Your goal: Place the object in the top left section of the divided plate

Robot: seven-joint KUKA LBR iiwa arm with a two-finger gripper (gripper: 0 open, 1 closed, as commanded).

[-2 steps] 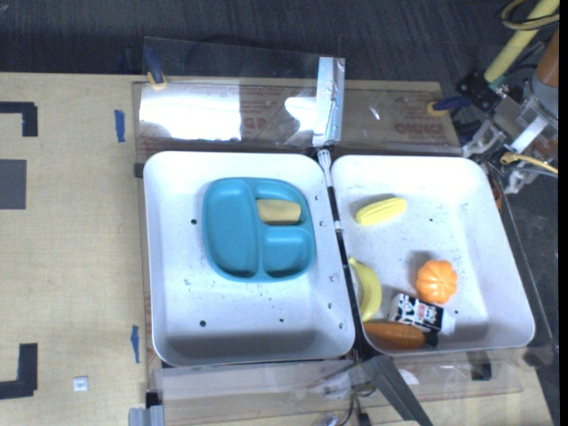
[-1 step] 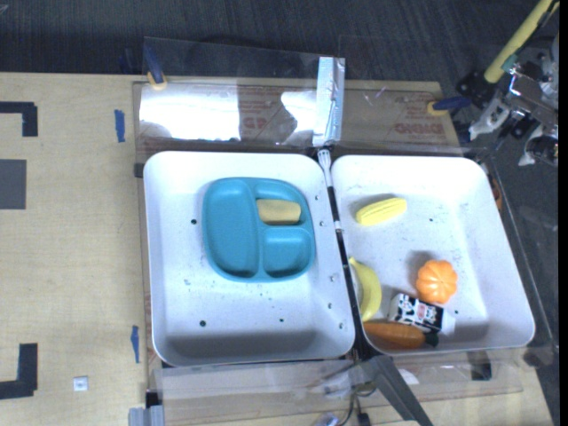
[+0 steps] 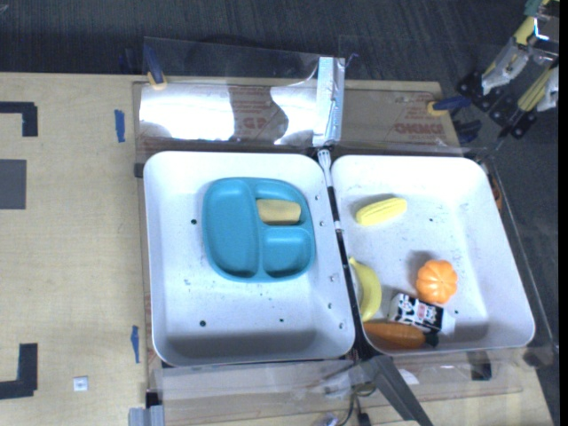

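Yellow block (image 3: 279,212) is sitting in the blue divided plate (image 3: 232,238), upper-right section. Looking light, stiff, smooth; prob. gripping across short sides. Pincer (image 3: 524,51) is hanging off-bin, can't tell its opening.

Divided plate (image 3: 240,233) in left bin (image 3: 169,264), object (image 3: 279,211) in its upper right section, toys in right bin (image 3: 470,202)

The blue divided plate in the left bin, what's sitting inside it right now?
The blue divided plate holds one thing: a yellowish block lying in its upper right section. The large left section and the lower right section show bare blue. Whatever plate surface lies under the block is covered.
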